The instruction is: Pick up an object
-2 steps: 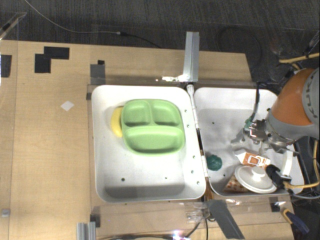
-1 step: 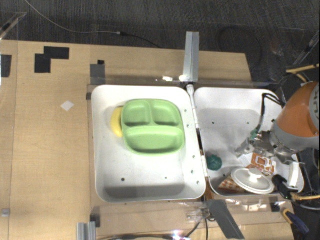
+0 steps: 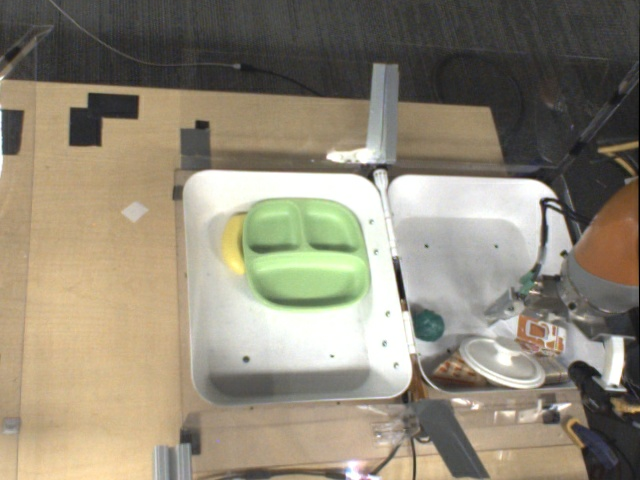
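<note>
In the right bin (image 3: 470,228) my gripper (image 3: 527,305) hangs low near the front right corner, below the arm's orange band (image 3: 612,243). A small orange and white carton (image 3: 541,336) lies just under and in front of it. A round white lid (image 3: 503,362) rests beside the carton against the front wall, partly over a brown flat packet (image 3: 452,370). A small teal ball (image 3: 428,324) sits near the bin's left wall. The arm hides the bin's right edge.
The left bin (image 3: 215,348) holds a green divided plate (image 3: 304,252) with a yellow object (image 3: 232,245) poking out from under its left side. A metal post (image 3: 384,113) stands behind the divider between the bins. Cables run along the right.
</note>
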### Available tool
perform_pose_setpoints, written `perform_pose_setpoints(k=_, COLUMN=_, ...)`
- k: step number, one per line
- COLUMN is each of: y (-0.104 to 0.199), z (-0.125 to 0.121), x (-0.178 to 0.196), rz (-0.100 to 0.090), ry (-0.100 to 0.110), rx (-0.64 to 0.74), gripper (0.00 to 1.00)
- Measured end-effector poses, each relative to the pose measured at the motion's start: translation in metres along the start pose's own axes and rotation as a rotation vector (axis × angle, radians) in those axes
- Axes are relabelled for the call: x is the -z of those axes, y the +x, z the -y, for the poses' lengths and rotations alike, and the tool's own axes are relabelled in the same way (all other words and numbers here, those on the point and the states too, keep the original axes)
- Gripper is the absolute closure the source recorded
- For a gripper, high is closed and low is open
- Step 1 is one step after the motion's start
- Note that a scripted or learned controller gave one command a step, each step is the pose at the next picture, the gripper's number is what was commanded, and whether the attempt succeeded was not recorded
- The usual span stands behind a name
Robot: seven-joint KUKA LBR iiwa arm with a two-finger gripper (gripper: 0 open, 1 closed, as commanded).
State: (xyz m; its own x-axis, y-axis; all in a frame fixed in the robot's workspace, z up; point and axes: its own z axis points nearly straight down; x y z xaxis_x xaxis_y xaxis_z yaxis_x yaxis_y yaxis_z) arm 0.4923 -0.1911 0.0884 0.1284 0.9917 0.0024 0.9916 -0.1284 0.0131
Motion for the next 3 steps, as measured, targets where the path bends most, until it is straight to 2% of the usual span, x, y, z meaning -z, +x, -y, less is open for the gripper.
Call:
perform_pose_setpoints(k=1, y=0.007, z=-0.004, x=0.000, rz=0.005, ry=0.002, rx=-0.146, gripper=0.00)
perform_pose_setpoints(k=2, y=0.072, z=0.008, x=0.001, rz=0.004, ry=-0.003, rx=0.213, gripper=0.00)
perform_pose_setpoints(k=3, y=0.009, z=0.003, x=0.000, rz=0.006, ry=0.000, rx=0.435, gripper=0.00)
